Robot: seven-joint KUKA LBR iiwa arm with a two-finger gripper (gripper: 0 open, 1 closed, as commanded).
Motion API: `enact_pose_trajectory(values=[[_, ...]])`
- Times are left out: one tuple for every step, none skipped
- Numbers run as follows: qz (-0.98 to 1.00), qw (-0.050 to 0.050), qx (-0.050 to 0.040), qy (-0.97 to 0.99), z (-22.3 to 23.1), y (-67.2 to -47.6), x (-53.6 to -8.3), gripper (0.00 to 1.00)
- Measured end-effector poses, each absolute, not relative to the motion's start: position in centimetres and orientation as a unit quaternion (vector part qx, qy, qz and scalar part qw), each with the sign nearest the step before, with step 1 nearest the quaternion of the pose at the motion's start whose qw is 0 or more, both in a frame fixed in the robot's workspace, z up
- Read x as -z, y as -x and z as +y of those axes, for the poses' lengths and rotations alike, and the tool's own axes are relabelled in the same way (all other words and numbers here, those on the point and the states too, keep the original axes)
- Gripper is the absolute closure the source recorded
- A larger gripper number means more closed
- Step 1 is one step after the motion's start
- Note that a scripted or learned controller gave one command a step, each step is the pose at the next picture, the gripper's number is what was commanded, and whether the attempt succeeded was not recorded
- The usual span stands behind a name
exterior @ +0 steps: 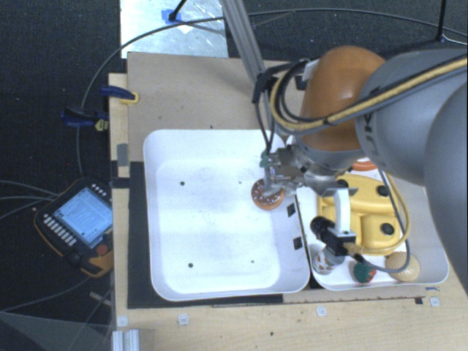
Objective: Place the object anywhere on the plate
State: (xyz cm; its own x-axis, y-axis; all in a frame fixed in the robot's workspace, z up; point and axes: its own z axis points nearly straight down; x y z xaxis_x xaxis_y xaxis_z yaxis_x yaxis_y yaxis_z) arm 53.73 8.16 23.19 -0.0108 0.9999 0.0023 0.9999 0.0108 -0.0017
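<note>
One small round brown object [268, 194] below hand [276, 168].

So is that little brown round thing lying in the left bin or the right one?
Left bin: the brown round thing sits by its right wall, directly under the gripper.

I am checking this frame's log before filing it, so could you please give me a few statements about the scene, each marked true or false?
1. The claw sits over the right edge of the left bin. True.
2. A small round brown object lies just below the claw. True.
3. The yellow object lies in the left bin. False: it is in the right bin.
4. The arm reaches in from the left. False: it comes from the right.
5. A handheld pendant with a lit screen lies left of the bench. True.
</note>
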Motion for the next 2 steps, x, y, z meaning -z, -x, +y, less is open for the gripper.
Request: enact_pose_trajectory(values=[[-0.71, 0.001, -0.0002, 0.704, 11.09, -52.95, -21.57, 1.0], [-0.708, 0.001, 0.0, 0.706, 10.9, -52.04, -22.19, 1.0]])
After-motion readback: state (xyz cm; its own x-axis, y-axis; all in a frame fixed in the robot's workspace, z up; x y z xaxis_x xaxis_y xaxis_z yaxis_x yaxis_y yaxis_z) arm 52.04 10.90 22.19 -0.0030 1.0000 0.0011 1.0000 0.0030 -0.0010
